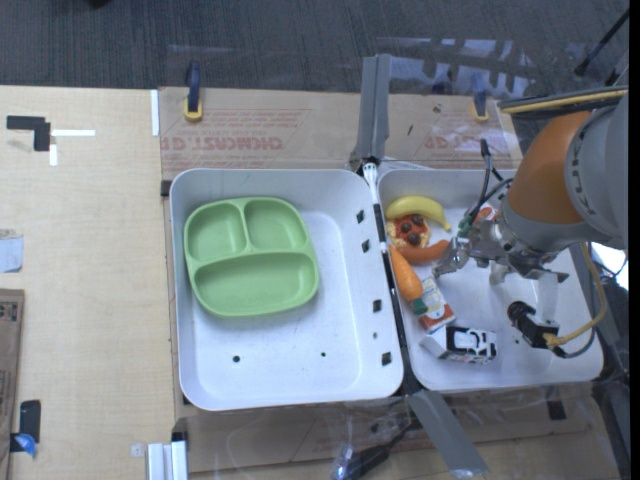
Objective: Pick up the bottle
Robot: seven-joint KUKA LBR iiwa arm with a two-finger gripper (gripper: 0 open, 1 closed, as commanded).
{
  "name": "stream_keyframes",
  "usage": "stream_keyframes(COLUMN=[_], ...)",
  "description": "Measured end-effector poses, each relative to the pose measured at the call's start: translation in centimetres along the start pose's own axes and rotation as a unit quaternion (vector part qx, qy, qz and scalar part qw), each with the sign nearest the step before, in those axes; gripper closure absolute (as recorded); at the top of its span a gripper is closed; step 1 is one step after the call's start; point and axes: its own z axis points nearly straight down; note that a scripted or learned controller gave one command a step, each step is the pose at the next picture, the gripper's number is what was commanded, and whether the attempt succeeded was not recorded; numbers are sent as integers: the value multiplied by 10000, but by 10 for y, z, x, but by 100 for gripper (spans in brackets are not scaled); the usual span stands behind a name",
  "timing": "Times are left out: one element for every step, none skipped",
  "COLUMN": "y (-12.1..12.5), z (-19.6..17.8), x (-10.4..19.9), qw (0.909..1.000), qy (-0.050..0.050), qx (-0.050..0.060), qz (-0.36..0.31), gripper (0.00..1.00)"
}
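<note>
Bottle (432, 306), as far as I can make out, is the small white & red item lying on its side in the right bin (525, 366), close to that bin's left wall. The label is too small to read, so this ID is a judgement. Its upper end touches or nearly touches a long orange, carrot-like piece (405, 273) that runs down from a red & orange item (415, 233). A banana (418, 207) sits at the back of that cluster. A black & white toy car (470, 343) lies just beside the bottle, nearer the front.

Everything is crowded along the left wall, prob. why the arm (548, 173) leans in from the right w/ its wrist turned toward the pile. The hand (462, 252) is over the bin between the red item and the bottle, near both. It looks nearer the red item's level than the bottle's, though height above the floor can't be read from this slant. Can't tell whether the hand is released or clenched, since wrist & cabling blur that area. Nothing is visibly carried in it, so I'd judge the pick not yet made.

Next move prob. needs the hand shifted toward the front & lined up across the bottle's short axis. The wall and the neighbours leave little room for a lengthwise approach. Risk: it nudges the orange piece or the car instead.

Left bin (300, 363) has a green divided plate (250, 256), not involved. Both bins rest on the pale worktop (80, 268).
</note>
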Motion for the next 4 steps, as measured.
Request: stream_keyframes(y=[50, 18, 12, 34], z=[-118, -8, -106, -1], x=[-62, -73, -71, -74], qw=[9954, 9980, 9999, 9978], qy=[-8, 1, -6, -4], qx=[-13, 2, -11, -14], qz=[954, 625, -170, -663], gripper=[0, 0, 0, 0])
